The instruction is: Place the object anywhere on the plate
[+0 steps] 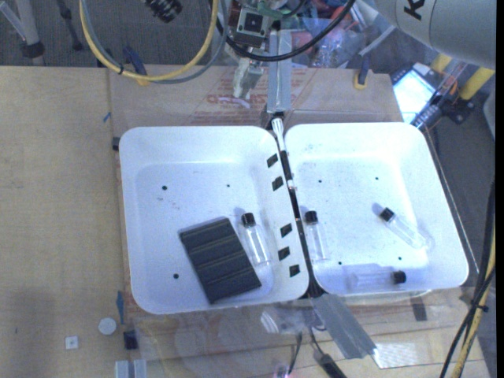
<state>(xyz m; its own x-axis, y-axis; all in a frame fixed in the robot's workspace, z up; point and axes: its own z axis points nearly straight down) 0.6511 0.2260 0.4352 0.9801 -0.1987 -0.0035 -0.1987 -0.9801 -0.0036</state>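
Look at the top of the view: your pincer [250, 75] hangs above the far edge of the surface [55, 211], behind the two white bins and roughly in line with the seam where they meet. Its pale fingers point downward, but they blur into the clutter behind them — you cannot tell from here whether they are spread or pressed together. Nothing is visible between them.

In the left bin [157, 152] you have a dark ribbed plate [219, 260] lying flat near the front, turned at a slant to the bin walls. Just beside its right edge lies a clear vial with a black cap [253, 238], cap toward the back, apart from the plate's top face.

The right bin [370, 144] carries three more such vials. One [313, 235] lies close to the dividing wall, cap toward the back. A second [402, 225] lies diagonally toward the right side, its cap at the upper left end. A third [376, 276] rests along the front wall with its cap at the right end.

The divider between the bins shows a row of small black marks [281, 211] running front to back. Yellow cable [146, 68] loops over the surface behind the left bin, and the arm's grey body [441, 10] fills the upper right corner. All the vials sit well apart from the pincer.
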